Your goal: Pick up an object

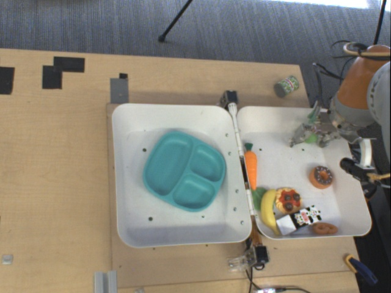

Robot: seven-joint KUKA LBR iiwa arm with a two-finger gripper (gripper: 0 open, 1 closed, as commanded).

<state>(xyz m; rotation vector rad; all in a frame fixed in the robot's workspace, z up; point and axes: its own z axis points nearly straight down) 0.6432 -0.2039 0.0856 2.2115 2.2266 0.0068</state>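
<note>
Arm enters from right, wrist bent low over far right corner of right bin [269, 124]; gripper [313, 133] fingers splayed apart, nothing between them. Carrot [250, 166] at bin's left wall; donut [321, 176] mid-bin; banana [268, 209] near front

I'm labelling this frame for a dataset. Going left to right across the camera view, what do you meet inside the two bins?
Teal divided plate → carrot → banana → slice of pizza → doughnut. The tool hangs over the right bin's far side, above the doughnut.
</note>
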